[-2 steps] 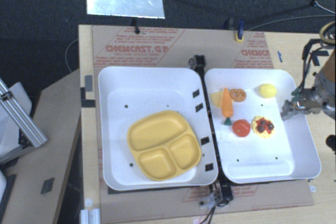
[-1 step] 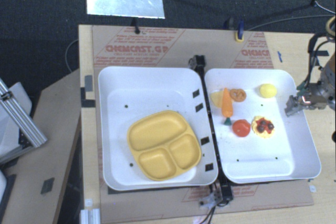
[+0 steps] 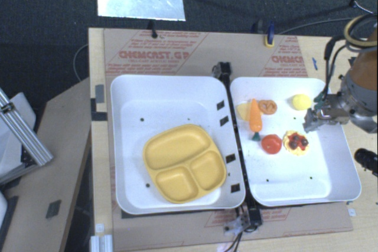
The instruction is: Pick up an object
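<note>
Camera view, carrot (image 3: 255,116) lying near-to-far, green end nearward, pincer (image 3: 310,123) grip state indiscernible

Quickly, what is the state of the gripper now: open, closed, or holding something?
Gripper: cannot be told; it hangs over the right bin, near the yellow ball.

grey arm (image 3: 360,88) reaching in from the right edge, gripper (image 3: 312,120) extended leftward, tilted slightly down

Arm (image 3: 361,91) cut off by right frame edge. Pale yellow piece (image 3: 243,110) partly hidden behind carrot (image 3: 255,116), kind unclear. Metal rail (image 3: 23,138) cut at left edge.
</note>
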You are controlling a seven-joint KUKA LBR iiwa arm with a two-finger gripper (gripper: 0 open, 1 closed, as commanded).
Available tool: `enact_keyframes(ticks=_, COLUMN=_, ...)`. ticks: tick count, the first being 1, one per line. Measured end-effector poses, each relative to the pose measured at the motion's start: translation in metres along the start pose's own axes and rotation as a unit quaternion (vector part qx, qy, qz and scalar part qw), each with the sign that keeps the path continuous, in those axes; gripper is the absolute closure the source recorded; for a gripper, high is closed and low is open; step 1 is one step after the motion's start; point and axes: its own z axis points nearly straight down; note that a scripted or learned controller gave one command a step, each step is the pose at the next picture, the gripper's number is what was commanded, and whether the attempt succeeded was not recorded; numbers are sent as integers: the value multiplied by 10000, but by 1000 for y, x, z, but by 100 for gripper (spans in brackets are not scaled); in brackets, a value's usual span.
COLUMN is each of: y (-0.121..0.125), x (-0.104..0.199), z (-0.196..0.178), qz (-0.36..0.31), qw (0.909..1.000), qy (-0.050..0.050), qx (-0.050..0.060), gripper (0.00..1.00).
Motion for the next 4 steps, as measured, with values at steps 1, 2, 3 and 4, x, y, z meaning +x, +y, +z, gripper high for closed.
enact_keyframes(ticks=1, y=5, x=51, z=12, qz=-3, qw=10000, qy=0, qx=2, gripper=100)
enact_keyframes(ticks=2, y=0, x=113, z=10, qz=-9, qw=10000, qy=3, qx=-2, gripper=100)
enact_keyframes(ticks=3, y=-4, x=167, z=27, qz=-4, qw=10000, qy=5, qx=13, gripper=100)
enact_keyframes(ticks=4, y=-12, x=214, z=22, qz=-4, qw=10000, qy=2, qx=7, gripper=100)
